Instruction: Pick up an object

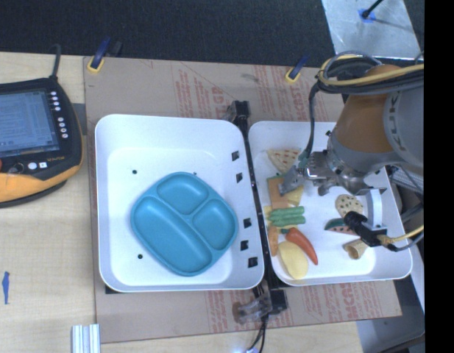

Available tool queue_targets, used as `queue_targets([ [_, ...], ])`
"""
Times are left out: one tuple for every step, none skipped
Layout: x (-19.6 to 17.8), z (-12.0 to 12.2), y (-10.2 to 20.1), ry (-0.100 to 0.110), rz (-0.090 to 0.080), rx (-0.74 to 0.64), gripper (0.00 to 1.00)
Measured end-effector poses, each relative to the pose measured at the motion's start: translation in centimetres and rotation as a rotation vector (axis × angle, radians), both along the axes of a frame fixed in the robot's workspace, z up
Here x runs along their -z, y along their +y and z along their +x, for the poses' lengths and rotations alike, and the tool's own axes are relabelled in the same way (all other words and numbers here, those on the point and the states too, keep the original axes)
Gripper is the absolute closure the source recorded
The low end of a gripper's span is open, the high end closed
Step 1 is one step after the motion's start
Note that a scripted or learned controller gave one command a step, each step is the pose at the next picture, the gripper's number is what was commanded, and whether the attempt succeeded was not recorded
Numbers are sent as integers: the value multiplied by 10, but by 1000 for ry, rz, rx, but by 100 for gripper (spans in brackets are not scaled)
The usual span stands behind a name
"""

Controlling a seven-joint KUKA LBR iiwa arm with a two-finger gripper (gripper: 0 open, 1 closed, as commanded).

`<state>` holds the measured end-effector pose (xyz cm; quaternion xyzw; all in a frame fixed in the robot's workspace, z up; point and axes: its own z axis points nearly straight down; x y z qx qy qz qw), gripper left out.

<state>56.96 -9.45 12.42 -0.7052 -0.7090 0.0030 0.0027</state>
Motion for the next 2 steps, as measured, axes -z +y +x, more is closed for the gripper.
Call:
queue_targets([
  [34, 44, 0, -7, -1, -2, 0],
  [35, 84, -4, 11, 3, -3, 0],
])
